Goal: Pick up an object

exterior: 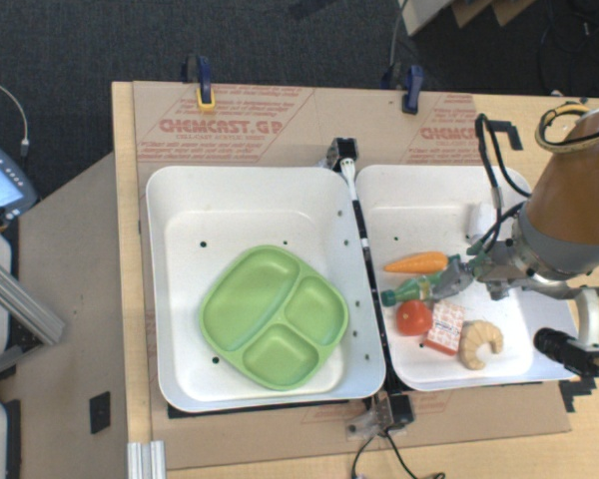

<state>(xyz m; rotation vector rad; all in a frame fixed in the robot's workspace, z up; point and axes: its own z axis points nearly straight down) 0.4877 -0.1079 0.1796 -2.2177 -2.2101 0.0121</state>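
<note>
croissant: the tan, curved plastic toy croissant point(481, 342) is lying nearest the front wall of the right-hand shallow white bin point(449, 379); likely light, stiff, easy across its middle
carton: the small red-and-white carton point(444, 328) is sitting just left of the croissant; light, crushable
tomato: the round red toy tomato point(413, 317) is resting left of the carton; smooth, likely to roll
gripper: the dark two-finger gripper point(457, 277) is hovering beyond the carton; finger spacing cannot be told
carrot: the orange toy carrot point(416, 263) is lying farther back; tapered, slippery
</note>
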